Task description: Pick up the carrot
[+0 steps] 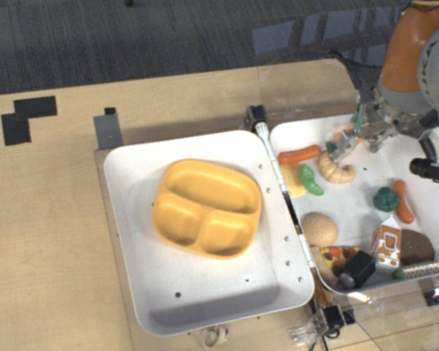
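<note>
On the pale wooden worktop [51,265] sit two shallow white bins side by side. At nine o'clock, the left white bin [153,302] carries a yellow three-compartment plastic tray [206,206], set at a tilt. At three o'clock, the right white bin [436,201] holds the small items. The slim orange carrot with a green leafy top [401,200] lies toward the bin's three o'clock side, its green tuft pointing to nine o'clock and its orange body running toward five o'clock. Toward eleven o'clock in that bin lies an orange-red sausage-shaped toy [299,154], with a green pepper-like piece [310,180] just below it and a tan croissant-shaped toy [336,169] beside that. A beige round bun [320,228] sits near the bin's seven o'clock side, and a dark brown wedge [415,245] at five o'clock.

The grey arm with its orange band [408,55] reaches in from two o'clock. Its jaws [360,132] hang over the bin's top edge, just beside the croissant toy and well apart from the carrot; whether they are spread or closed I cannot tell.
</note>
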### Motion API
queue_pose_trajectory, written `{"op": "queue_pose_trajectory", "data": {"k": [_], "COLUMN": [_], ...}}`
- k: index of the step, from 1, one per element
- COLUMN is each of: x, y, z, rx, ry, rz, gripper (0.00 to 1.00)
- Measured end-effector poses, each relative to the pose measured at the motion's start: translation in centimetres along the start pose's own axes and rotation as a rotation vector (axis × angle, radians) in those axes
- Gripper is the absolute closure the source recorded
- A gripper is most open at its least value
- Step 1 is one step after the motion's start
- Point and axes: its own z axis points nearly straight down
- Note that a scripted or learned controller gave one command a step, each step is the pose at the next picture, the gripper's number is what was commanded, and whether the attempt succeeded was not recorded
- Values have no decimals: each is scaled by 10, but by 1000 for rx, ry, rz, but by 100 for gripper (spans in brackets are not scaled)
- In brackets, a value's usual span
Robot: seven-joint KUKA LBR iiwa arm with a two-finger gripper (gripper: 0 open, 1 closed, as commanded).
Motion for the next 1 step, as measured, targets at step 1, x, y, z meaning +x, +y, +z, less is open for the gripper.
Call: {"op": "queue_pose_trajectory", "data": {"k": [1], "x": [91], "y": [21], "z": [-71], "rx": [-25], "ry": [-4], "rz": [-106], "gripper": [0]}}
